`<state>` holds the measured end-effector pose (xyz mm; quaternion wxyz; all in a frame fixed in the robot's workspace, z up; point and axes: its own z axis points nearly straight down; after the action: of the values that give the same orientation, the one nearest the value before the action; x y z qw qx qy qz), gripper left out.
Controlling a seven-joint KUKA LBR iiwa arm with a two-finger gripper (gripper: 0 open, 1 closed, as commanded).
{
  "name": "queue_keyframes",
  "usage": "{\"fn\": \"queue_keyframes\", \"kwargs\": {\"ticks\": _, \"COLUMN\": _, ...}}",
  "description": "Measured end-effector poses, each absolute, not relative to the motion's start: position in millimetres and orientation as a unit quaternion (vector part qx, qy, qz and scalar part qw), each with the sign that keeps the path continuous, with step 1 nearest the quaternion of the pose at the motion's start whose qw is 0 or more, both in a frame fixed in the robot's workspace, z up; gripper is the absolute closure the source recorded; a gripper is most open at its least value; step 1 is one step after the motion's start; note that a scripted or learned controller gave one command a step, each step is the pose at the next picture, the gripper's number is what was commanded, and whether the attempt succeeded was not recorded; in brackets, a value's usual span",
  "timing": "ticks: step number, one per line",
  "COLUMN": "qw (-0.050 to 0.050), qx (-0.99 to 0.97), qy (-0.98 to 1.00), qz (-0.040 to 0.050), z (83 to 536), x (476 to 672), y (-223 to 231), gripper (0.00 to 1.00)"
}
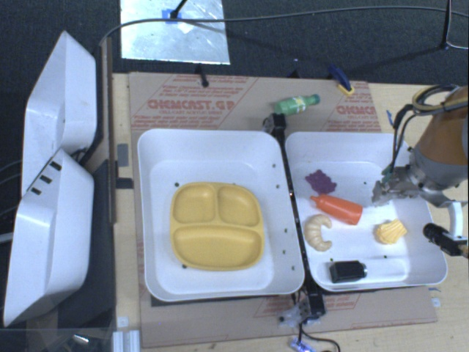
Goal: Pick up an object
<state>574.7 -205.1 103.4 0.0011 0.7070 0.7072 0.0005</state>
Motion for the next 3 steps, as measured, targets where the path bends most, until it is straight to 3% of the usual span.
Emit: {"fn": "queue_keyframes", "kwargs": {"ticks": 3, "qw": 0.002, "qx": 0.707, "qy": 0.707, "qz": 0.0010, "z": 227, "x": 574.9, "y": -201, "gripper": 1.00}}
